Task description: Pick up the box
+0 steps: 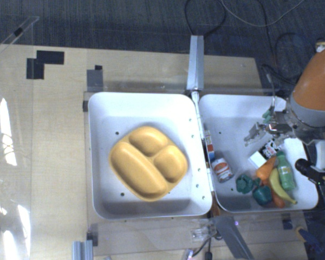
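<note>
Box lies just below hand.

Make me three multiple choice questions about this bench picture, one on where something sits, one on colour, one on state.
1. The yellow bread-shaped lump lies in:
A. the left bin
B. the right bin
C. on the bench

2. The bottle beside the banana is:
A. red
B. green
C. white

3. The claw is:
A. over the left bin
B. outside both bins
C. over the right bin

Answers: 1 A, it fills the left bin. 2 B, its body is green. 3 C, it hangs above the right bin's floor, near the cluttered items.
</note>
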Available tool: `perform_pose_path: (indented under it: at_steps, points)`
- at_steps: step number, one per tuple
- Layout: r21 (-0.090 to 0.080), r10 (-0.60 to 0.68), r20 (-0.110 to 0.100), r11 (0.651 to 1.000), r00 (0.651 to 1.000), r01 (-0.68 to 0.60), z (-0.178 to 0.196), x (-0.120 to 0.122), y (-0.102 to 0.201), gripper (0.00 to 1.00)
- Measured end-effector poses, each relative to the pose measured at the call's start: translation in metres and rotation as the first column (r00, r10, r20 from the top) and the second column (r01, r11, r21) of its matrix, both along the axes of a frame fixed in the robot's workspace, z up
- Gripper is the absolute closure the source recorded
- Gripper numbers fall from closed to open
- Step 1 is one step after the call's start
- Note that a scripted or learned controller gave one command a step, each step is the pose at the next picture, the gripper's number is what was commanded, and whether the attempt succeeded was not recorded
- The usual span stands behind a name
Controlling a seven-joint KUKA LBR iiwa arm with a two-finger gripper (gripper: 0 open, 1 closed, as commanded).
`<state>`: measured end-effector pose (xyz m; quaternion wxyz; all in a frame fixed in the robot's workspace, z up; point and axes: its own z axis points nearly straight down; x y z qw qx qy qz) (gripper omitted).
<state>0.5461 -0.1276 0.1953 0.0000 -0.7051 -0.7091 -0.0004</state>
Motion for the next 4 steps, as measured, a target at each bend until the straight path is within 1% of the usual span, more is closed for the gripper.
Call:
perform_pose_path:
  at_steps: [1, 2, 3, 4]
  points:
    - [0.0, 0.046, 0.002, 0.999, 0.999, -0.046, -0.094, 0.019, 0.039, 0.0]
    - [-0.001, -0.11, 0.007, 0.994, 0.994, 0.11, -0.109, 0.117, 0.026, 0.0]
    - [0.0, -0.1, 0.012, 0.995, 0.995, 0.1, -0.098, 0.119, 0.028, 1.0]
    - [0.0, -0.099, 0.012, 0.995, 0.995, 0.099, -0.098, 0.119, 0.028, 0.0]
